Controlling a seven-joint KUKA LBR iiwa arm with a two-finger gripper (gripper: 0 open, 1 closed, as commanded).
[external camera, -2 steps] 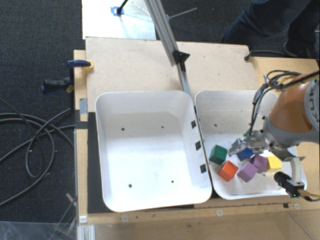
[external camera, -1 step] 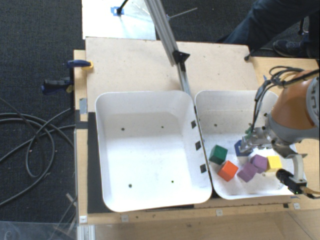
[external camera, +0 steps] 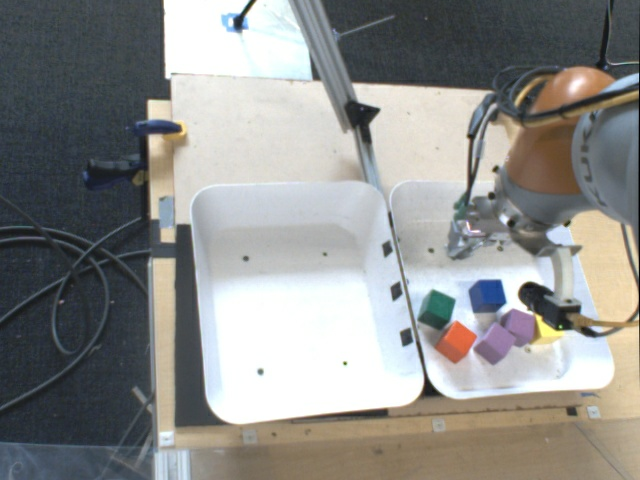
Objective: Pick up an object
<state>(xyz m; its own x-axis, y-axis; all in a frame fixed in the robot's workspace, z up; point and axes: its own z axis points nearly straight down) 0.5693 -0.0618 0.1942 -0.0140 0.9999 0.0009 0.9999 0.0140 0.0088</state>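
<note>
The pincer hangs in the right bin, holding nothing; whether it is spread I cannot tell. Blue block lies at its 5 o'clock, green block at 6.

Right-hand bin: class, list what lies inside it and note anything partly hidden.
Inside the right-hand bin lie a green cube, orange cube, blue cube and two purple cubes. A yellow piece is partly covered by a black fitting.
</note>
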